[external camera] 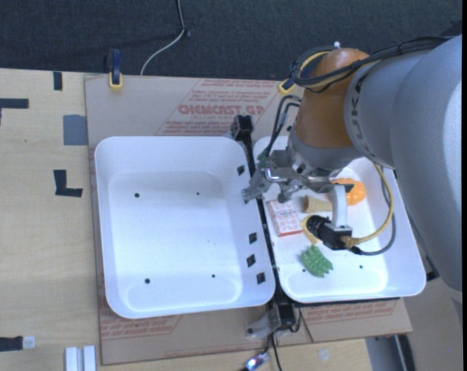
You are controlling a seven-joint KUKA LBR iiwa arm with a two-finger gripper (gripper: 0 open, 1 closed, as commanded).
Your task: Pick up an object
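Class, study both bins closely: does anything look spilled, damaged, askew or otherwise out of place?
Nothing stands out. The green object, the red-and-white card and the orange object lie loose inside the right bin, with nothing spilled over its rim. The gripper hangs above them.

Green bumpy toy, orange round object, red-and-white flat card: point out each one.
Green bumpy toy (316, 260), camera view, its middle.
Orange round object (356, 193), camera view, its exposed right side.
Red-and-white flat card (286, 220), camera view, its printed face.

Both bins (172, 300) are white. The arm (419, 122) is grey with an orange band (326, 99). A green piece (316, 260), an orange one (356, 192), a red-printed card (286, 220).
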